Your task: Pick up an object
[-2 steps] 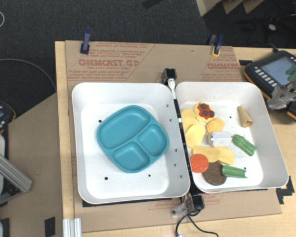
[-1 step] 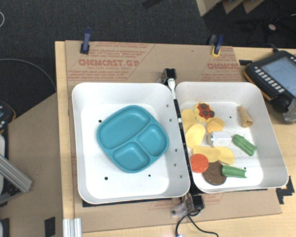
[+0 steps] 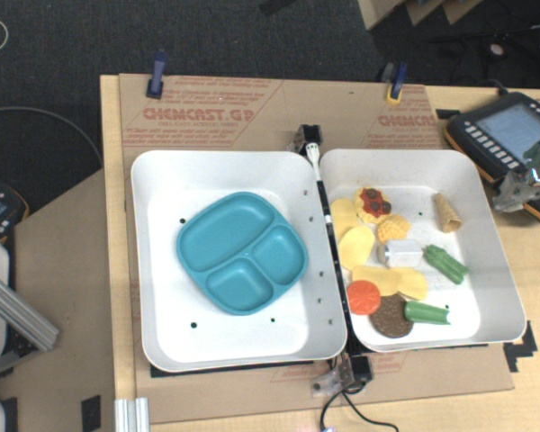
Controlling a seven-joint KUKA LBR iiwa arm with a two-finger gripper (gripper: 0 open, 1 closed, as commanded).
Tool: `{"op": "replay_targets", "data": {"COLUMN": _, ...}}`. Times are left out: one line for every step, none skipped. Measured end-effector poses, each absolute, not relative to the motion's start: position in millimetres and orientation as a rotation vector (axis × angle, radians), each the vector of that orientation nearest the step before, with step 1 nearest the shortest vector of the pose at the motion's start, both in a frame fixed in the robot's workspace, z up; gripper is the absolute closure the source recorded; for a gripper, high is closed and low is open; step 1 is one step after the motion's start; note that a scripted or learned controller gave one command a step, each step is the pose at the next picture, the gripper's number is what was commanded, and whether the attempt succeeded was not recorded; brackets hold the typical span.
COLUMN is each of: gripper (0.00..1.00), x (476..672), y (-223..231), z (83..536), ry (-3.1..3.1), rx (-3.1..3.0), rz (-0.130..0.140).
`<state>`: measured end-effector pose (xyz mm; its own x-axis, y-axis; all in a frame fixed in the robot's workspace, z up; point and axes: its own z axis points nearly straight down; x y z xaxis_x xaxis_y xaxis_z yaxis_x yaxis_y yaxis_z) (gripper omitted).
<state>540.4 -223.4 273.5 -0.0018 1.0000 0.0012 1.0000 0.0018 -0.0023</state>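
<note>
You are looking down on a desk [image 3: 279, 106] covered with a brown cardboard sheet printed in red letters; two shallow white bins sit on it side by side, their inner rims touching. The left white bin [image 3: 157, 241] carries a teal plastic plate with three compartments [image 3: 241, 252], lying flat and slightly turned, near the middle of the bin floor.

The right white bin [image 3: 486, 214] carries the toy food you could pick from, crowded toward its left half: several pale yellow flat pieces [image 3: 355, 238] run down beside the shared rim; a small dark red and brown piece [image 3: 373, 201] lies at the top of the cluster; an orange waffle-like round [image 3: 393, 229] sits just below it; a small grey-white block [image 3: 402, 256] lies beside the yellow pieces; a red-orange disc [image 3: 363, 297] and a dark brown round cookie [image 3: 391, 317] touch at the bottom. Further right, a tan cone-shaped piece [image 3: 446, 211] lies apart near the top; a green ridged pickle-like piece [image 3: 445, 265] lies tilted at mid height; a second green piece [image 3: 427, 312] rests by the cookie.

You cannot tell the pincer's state from this view.
</note>
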Motion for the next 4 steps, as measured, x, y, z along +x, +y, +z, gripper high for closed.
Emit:
{"op": "replay_targets", "data": {"gripper": 1.0, "x": 614.2, "y": -223.0, "z": 204.0, "ry": -2.229, "rx": -2.22, "rz": -0.002}}
{"op": "replay_targets", "data": {"gripper": 1.0, "x": 587.9, "y": -179.7, "z": 275.5, "ry": -2.231, "rx": -2.221, "rz": -0.007}}
{"op": "replay_targets", "data": {"gripper": 1.0, "x": 552.6, "y": -132.9, "z": 314.5, "ry": -2.225, "rx": -2.217, "rz": -0.002}}
{"op": "replay_targets", "data": {"gripper": 1.0, "x": 476.9, "y": -109.2, "z": 402.2, "ry": -2.228, "rx": -2.222, "rz": -0.008}}
